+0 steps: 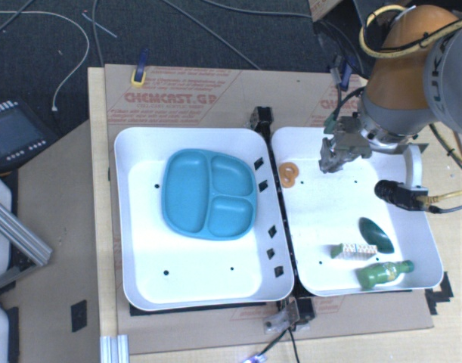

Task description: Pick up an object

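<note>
The right bin (321,225) holds a small orange ring (289,173) near its left wall, a dark green oval piece (377,234), a small white patterned piece with a green end (354,251) and a green bottle (382,272) lying on its side at the front. My gripper (330,164) hangs over the bin's upper middle, to the right of the orange ring and apart from it. Nothing shows between its fingers. The arm's grey and orange wrist rises behind it at the upper right.
A blue divided plate (209,194) lies in the left bin (140,248). Black clips (262,119) join the bins along the middle divider. Cables run across the dark floor behind the bench. A black cylindrical part (397,193) juts over the right bin's right side.
</note>
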`<state>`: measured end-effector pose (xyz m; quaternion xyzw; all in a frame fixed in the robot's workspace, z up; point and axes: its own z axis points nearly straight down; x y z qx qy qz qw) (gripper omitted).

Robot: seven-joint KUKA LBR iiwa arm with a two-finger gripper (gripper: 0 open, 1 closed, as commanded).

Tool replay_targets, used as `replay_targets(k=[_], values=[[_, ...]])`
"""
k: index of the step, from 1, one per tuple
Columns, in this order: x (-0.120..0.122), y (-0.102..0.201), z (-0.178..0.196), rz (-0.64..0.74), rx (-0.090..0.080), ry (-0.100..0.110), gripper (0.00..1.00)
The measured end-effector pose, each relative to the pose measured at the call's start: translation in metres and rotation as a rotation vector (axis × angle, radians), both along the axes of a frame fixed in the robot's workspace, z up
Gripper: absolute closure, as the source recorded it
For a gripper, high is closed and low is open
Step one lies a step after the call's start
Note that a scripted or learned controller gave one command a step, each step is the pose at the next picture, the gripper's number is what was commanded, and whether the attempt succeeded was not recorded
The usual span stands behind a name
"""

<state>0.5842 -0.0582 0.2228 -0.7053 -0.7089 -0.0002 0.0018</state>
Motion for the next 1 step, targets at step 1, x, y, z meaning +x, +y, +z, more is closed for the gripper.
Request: replay_targets(k=[1], values=[[0.012,0.0492,0.0086,0.001,0.0,-0.005,1.0]])
